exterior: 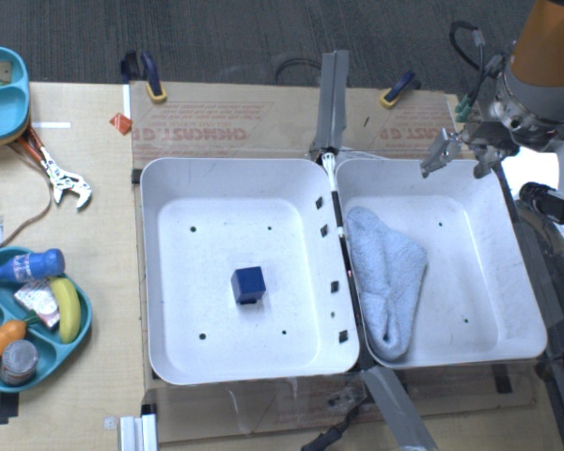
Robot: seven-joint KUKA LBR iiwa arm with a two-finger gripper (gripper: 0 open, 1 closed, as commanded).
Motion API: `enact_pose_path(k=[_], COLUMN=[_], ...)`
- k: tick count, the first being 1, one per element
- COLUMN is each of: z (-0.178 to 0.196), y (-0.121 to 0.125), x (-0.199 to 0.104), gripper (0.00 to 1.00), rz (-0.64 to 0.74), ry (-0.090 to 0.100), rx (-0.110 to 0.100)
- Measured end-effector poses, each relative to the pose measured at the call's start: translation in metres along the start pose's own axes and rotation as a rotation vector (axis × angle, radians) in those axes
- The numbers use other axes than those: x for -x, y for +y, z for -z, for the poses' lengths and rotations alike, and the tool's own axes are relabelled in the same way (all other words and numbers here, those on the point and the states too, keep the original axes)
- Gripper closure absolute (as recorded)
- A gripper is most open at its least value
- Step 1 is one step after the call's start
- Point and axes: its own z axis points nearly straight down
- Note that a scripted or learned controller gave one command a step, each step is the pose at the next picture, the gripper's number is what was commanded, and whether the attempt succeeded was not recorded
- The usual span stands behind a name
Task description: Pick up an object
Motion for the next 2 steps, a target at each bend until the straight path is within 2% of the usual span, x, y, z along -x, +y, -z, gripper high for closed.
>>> enact_pose_path(k=[1, 2], z=[-0.067, -0.06], y=[-0.083, -0.137], x=[0.03, 0.053], gripper=[0.0, 0.0], rz=[-0.23, -0.69], ry=[0.001, 0.001], rx=[-0.001, -0.003])
